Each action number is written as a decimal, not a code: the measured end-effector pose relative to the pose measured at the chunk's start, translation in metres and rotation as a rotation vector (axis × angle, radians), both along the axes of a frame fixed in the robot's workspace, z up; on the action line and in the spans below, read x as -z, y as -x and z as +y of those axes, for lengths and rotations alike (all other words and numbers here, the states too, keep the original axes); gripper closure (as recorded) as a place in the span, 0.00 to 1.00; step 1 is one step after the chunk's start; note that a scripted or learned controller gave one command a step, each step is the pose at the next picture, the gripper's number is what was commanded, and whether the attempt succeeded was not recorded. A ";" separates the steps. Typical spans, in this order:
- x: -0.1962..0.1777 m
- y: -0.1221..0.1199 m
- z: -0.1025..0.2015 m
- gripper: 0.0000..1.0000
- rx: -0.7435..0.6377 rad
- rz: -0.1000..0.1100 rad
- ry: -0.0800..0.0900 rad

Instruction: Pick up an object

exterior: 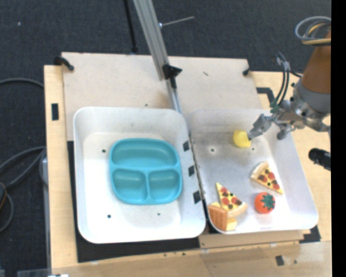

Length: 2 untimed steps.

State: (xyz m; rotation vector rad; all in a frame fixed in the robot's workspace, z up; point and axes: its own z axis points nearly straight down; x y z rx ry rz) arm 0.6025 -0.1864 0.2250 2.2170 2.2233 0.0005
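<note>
Lying in right bin (291, 172), yellow object (240, 139) just left of end effector (268, 127); finger state unclear.

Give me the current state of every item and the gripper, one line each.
yellow piece: lying in the right bin, gripper tip at its edge, not lifted.
two pizza slices: lying flat, apart.
tomato: resting, untouched.
blue divided tray: upright in left bin.

We count two white bins, left (86, 154) and right (294, 178). The left holds one blue tray (144, 171). The right holds two pizza slices (227, 203) (267, 178), one tomato (264, 202) and one yellow piece (240, 138).
</note>
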 end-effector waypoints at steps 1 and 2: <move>0.000 0.000 0.000 0.00 0.000 0.000 0.000; 0.062 0.002 0.004 0.00 0.002 0.006 0.000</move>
